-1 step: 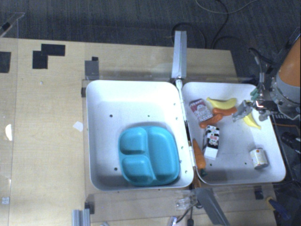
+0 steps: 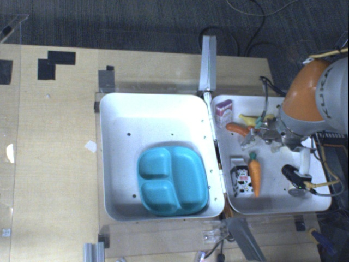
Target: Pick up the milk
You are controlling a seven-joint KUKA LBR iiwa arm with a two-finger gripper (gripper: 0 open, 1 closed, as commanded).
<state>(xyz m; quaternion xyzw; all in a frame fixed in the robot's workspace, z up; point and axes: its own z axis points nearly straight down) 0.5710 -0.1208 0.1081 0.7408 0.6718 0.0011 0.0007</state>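
The milk is a small carton with black-and-white cow patches. It lies near the front left of the right bin, next to an orange carrot. My gripper hangs over the middle of that bin, behind the carrot and up and to the right of the milk. It is close to a red sausage and a yellow banana. Nothing shows between it and the milk.
A purple-and-white carton stands at the back left corner of the right bin. The left bin holds a blue compartment tray at its front. A metal divider separates the bins.
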